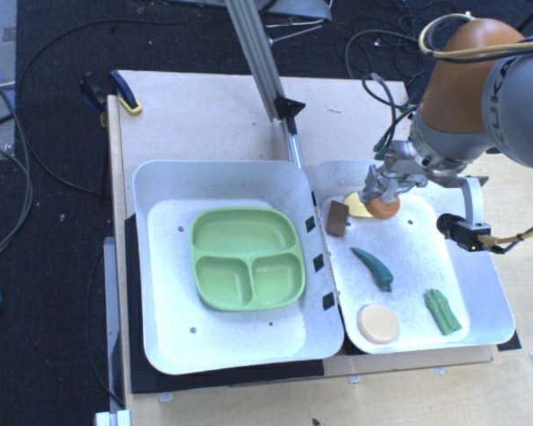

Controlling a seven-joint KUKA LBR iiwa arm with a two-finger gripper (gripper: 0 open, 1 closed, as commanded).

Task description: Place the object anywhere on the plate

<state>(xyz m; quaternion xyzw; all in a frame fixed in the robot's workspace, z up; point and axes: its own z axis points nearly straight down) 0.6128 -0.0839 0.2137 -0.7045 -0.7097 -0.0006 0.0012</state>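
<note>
Tool point(379, 193) hung low over orange object point(384, 208), grip state unclear | object directly beneath tool, touching | green plate point(248, 257) lay well left of object, in neighbouring bin.

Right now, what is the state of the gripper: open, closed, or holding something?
Gripper: down over the orange object in the right bin; open, closed or holding cannot be told.

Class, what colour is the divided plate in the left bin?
Light green, seen in the camera view: plate.
</note>
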